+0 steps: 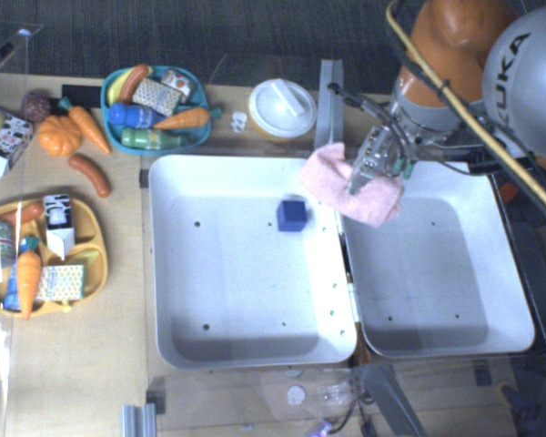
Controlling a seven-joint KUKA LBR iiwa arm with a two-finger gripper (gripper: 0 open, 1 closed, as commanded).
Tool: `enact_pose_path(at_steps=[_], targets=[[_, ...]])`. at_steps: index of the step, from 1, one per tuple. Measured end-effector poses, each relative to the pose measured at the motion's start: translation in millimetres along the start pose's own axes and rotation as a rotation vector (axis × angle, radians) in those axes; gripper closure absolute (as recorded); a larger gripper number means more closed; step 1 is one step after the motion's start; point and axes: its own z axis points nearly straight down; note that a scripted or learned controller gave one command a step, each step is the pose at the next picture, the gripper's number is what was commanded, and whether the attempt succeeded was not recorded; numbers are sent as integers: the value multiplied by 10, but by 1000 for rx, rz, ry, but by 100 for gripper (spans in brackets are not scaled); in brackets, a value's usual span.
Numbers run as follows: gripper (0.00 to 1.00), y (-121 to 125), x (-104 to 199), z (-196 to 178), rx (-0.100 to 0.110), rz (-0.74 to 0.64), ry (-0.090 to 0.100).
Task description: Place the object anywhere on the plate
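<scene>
A small blue cube [292, 215] rests on the floor of the left bin [209, 326], near its upper right. A pink, soft-looking flat piece [341, 189] sits tilted across the rims where the two bins meet. My gripper [362, 173] comes in from the upper right and its tip is right on top of the pink piece, hiding its middle. Whether the piece is gripped or merely touched is unclear from this angle. The cube lies apart from the gripper, to its lower left.
The right bin [455, 326] lies under the arm. A white lidded bowl [282, 107] stands behind the bins. On the bench to the left are a blue bowl of toy food [155, 107], a yellow tray of toy food [45, 258] and loose toy vegetables [73, 139].
</scene>
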Motion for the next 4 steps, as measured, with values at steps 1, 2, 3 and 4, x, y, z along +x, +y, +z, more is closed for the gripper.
enact_pose_path(at_steps=[1, 2, 3, 4], targets=[[100, 393, 294, -71, -1, -401, -1], [100, 757, 609, -78, -1, -408, 0], [100, 1194, 873, 23, -2, -409, -1], [0, 1194, 871, 18, -2, -408, -1]])
